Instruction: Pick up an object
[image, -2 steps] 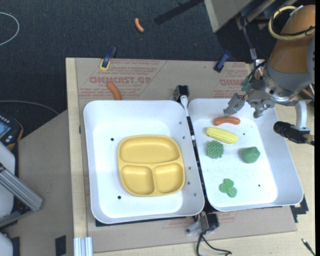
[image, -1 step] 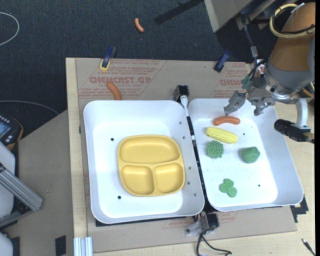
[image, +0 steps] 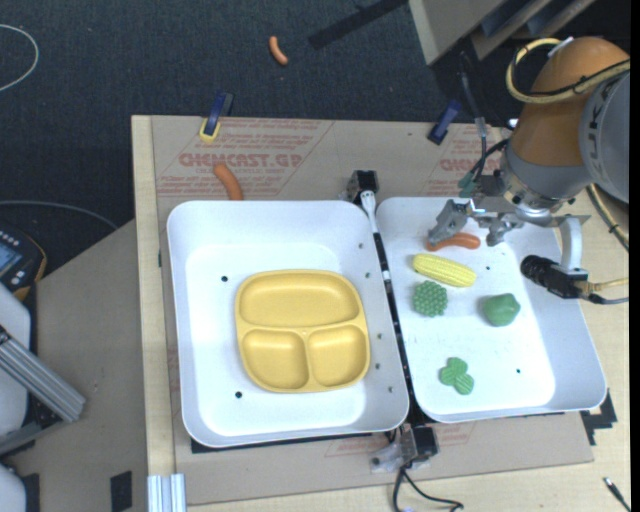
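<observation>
My gripper hangs over the far part of the right bin, open, with its fingers spread wide. A small orange sausage-shaped piece lies on the bin floor just below and between the fingertips; nothing is held. In front of it lies a yellow corn cob. A round green bumpy piece, a green lump and a small green broccoli-like piece sit further toward the near side.
The left bin holds a yellow divided plate. An orange piece lies on the cardboard behind the left bin, and another lies on the dark floor. Blue clamps grip the board's far edge.
</observation>
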